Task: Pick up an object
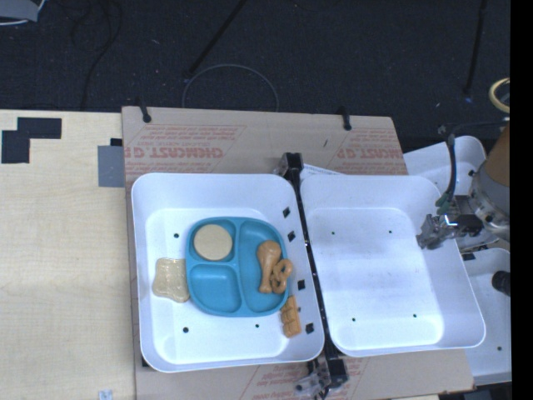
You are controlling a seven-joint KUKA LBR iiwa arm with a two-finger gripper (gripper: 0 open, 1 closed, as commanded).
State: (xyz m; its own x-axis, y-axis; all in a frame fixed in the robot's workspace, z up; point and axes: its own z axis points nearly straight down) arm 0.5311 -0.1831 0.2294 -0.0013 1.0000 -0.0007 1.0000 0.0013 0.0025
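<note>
The bench [58, 248] carries two shallow white bins side by side, and the arm [500, 169] enters from the right edge of the view, its wrist over the far right rim of the right bin [375, 332]. The left bin [158, 207] holds everything there is to pick: a blue divided tray [218, 294] sits in its middle, with a round tan disc [212, 242] in the tray's upper left compartment and a tan drumstick-shaped piece [268, 261] in the right compartment, touching a small pretzel-like piece [282, 275] just beside it. A pale, roughly square piece [171, 279] lies on the bin floor against the tray's left edge, and a small orange-brown piece [291, 317] lies on the floor at the tray's lower right corner, near the divider between the bins. The gripper [435, 230] hangs at the right bin's right wall, well apart from all of these; it is too small and too cluttered to tell how wide it stands, and nothing shows in it. Every candidate lies to the gripper's left, across the whole right bin and the divider. The drumstick piece and the orange-brown piece are nearest, and both run lengthwise roughly up and down the view, so a grasp would likely close across that axis.
</note>
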